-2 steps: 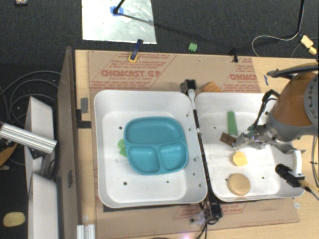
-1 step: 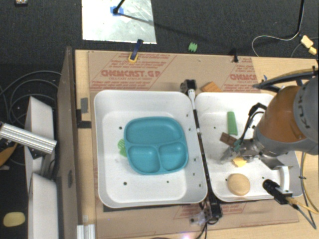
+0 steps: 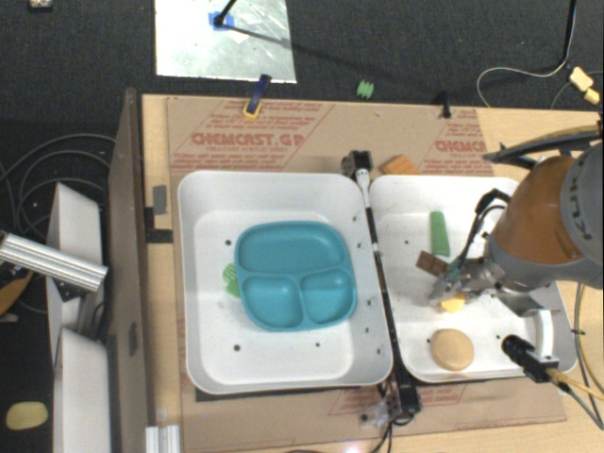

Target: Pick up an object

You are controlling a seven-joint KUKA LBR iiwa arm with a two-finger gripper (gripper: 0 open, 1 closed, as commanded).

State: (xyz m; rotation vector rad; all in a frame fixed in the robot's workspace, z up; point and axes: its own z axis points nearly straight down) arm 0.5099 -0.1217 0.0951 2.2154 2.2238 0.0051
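reaching in from the right edge of the frame, grey arm [image 3: 566, 225] with its orange band bent over the right bin [image 3: 406, 206]. hanging low over the middle of that bin, gripper [image 3: 460, 291], just right of frame centre. impossible to tell whether spread or pressed together, the tips being too small and blurred against the bin floor. lying right at the gripper's tip, a small yellow piece [image 3: 454, 304], touching or nearly so, contact unclear. sitting just left of the gripper, a small brown block [image 3: 431, 264]. standing out above it, toward the bin's upper middle, a green stick [image 3: 439, 232], lying lengthwise up and down the frame. resting near the bin's lower edge, below the gripper and apart from it, a round tan bun-like object [image 3: 453, 349]. filling the middle of the left bin [image 3: 203, 206], a teal divided plate [image 3: 294, 274] with three compartments, with a bit of green [image 3: 229, 276] peeking out at its left rim.
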